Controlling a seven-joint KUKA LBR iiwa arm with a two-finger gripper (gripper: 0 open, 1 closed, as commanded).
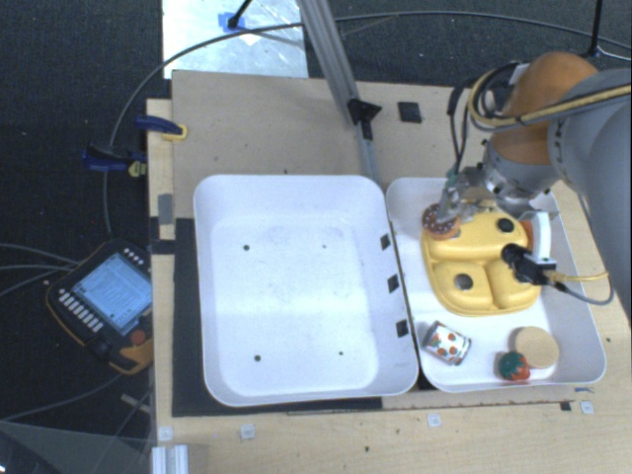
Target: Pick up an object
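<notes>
Camera view: gripper sits right over a small round brownish thing beside the yellow toy, whose length runs roughly top-to-bottom.

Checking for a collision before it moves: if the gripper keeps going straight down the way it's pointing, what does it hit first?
Most likely the small brown ring-shaped object right under the gripper, at the upper left edge of the yellow plastic toy in the right bin. Depth is hard to judge from above.
</notes>
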